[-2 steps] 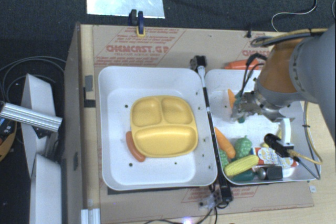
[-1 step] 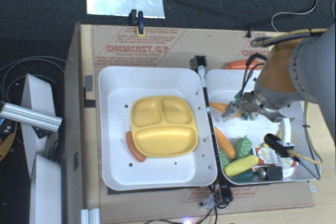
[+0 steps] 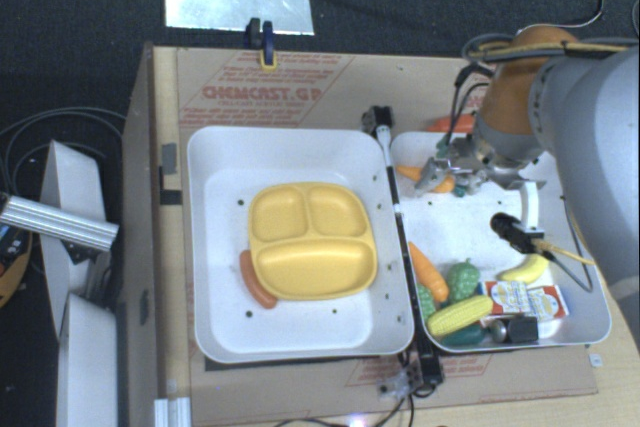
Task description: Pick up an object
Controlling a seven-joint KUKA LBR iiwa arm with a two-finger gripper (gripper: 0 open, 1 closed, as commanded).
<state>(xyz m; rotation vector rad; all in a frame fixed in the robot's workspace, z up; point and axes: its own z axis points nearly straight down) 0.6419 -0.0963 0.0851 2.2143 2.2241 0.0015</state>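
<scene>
My gripper [image 3: 441, 177] hangs low over the far left part of the right bin [image 3: 590, 330], below the grey arm with its orange band [image 3: 505, 95]. A small orange piece [image 3: 407, 173] lies just to its left, close to or touching it; I cannot tell which. Another orange item [image 3: 447, 125] peeks out behind the arm at the bin's far edge. Near the bin's front lie a carrot [image 3: 427, 266], a green broccoli [image 3: 462, 277], a corn cob [image 3: 459, 316], a banana [image 3: 526, 268] and a small printed box [image 3: 522, 298].
The left bin [image 3: 215, 215] holds a yellow divided plate [image 3: 310, 240] with a reddish sausage [image 3: 256, 283] sticking out from under its front left edge. A black part of the arm [image 3: 512, 231] and a white strip sit over the right bin's middle. A dark object [image 3: 515, 328] lies by the front rim.
</scene>
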